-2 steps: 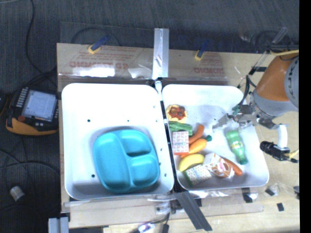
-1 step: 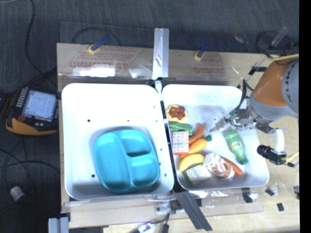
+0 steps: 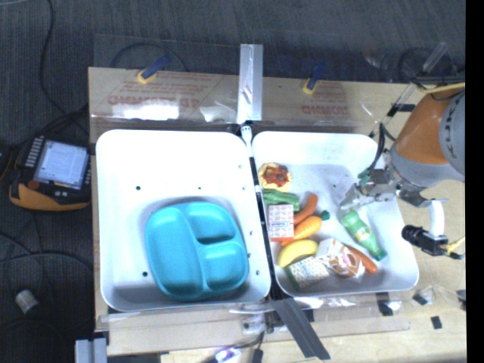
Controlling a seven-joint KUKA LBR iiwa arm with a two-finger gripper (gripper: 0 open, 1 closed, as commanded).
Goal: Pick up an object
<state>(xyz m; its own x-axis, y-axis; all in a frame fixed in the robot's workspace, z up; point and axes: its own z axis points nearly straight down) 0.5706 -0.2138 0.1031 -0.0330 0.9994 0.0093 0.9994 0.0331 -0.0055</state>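
The right bin holds several toy foods. A green bottle lies toward its right side. A carrot, a yellow banana, a white carton with red print, a green vegetable and a pizza-like piece crowd its left half. A clear wrapped packet lies at the front. My gripper hangs low inside the right bin, just above and behind the green bottle's top end. Nothing shows held in it.
The left bin holds a blue divided tray. A metal divider strip stands behind the bins. The arm's orange band overhangs the right bin's far right corner. A handheld screen device lies on the floor at left.
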